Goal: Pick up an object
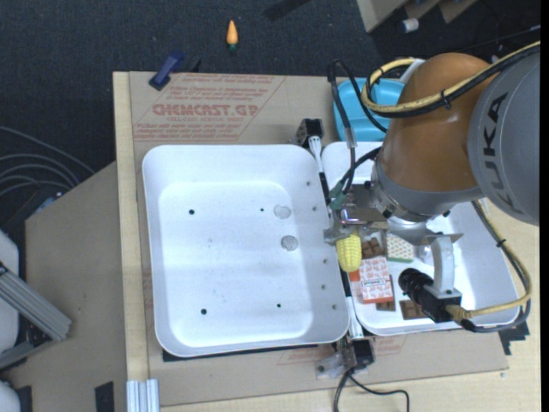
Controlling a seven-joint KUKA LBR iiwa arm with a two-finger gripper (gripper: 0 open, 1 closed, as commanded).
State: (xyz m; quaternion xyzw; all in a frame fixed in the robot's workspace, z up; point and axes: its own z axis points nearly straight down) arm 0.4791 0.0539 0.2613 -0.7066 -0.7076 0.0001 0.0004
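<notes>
My gripper (346, 221) hangs over the left edge of the right bin (480, 256), close to the wall it shares with the left bin (232, 247). Directly beneath it is a yellow corn cob (349, 252), touching or nearly touching the gripper's tip; a grip on it cannot be made out. Beside the cob lie a red and white box (374, 281), a small brown piece (371, 247) and a green patterned item (400, 247). The orange and grey arm (437, 144) hides most of the right bin.
A light blue object (358, 114) sits behind the right bin. A small blue item (165, 70) lies at the board's far left corner, and an orange carrot-like piece (232, 33) rests on the dark floor beyond. Another brown piece (412, 310) lies near the right bin's front.
</notes>
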